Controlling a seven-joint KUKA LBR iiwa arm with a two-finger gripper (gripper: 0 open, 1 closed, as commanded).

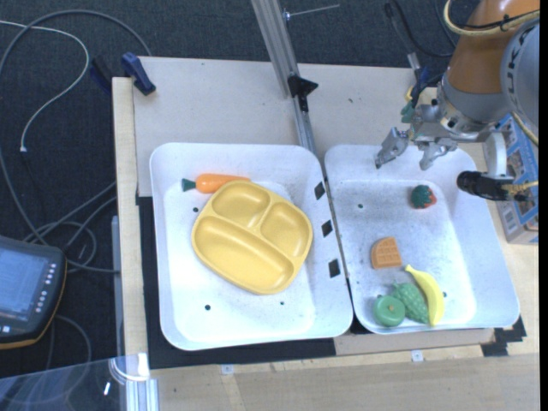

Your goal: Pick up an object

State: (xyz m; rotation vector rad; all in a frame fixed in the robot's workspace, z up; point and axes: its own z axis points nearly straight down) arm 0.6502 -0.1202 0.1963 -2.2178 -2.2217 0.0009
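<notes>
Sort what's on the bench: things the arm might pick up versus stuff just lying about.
Pickable:
carrot
yellow plate
strawberry
waffle
banana
green toys

Lying about:
blue clamp
tablet
cables

The gripper, open, hovers over the right bin.

Bright, even overhead light; soft shadows, mild glare on white bins, slight softness.

Left white bin: yellow divided plate mid-bin, orange carrot behind it. Right white bin: strawberry far side, waffle piece middle, banana near edge.
</notes>
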